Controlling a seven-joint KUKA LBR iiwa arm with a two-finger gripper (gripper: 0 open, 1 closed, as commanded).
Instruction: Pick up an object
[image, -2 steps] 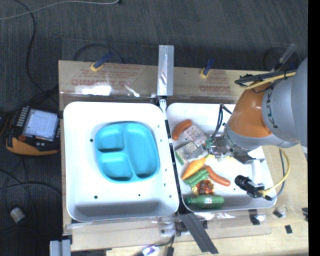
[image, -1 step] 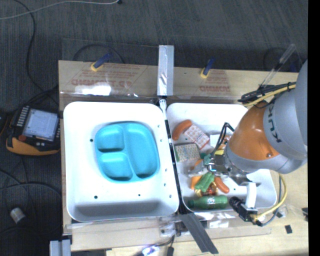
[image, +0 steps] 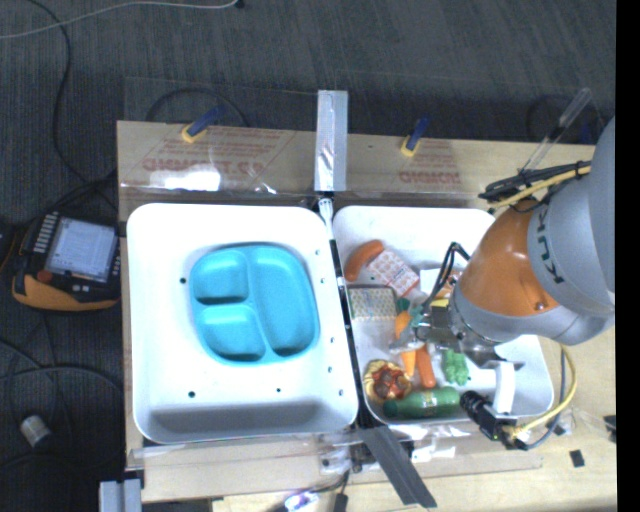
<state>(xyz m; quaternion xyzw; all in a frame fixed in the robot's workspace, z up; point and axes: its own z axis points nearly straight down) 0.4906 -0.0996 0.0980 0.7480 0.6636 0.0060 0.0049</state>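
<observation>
The right bin (image: 440, 225) holds a heap of toy food. An orange piece with a white and red label (image: 378, 264) lies at the back. A grey ridged block (image: 370, 301) sits in front of it. Near the front lie a green cucumber (image: 422, 403), a carrot (image: 425, 368), a light green piece (image: 455, 366) and a red and yellow round piece (image: 386, 379). My gripper (image: 432, 325) hangs low over the middle of this heap, just behind the carrot. The wrist hides its tips.
The left bin (image: 160, 400) bears a blue divided plate (image: 254, 300) in its middle. A metal bar (image: 331, 140) stands at the back between the bins. The arm's orange band (image: 510, 275) covers the right bin's right side.
</observation>
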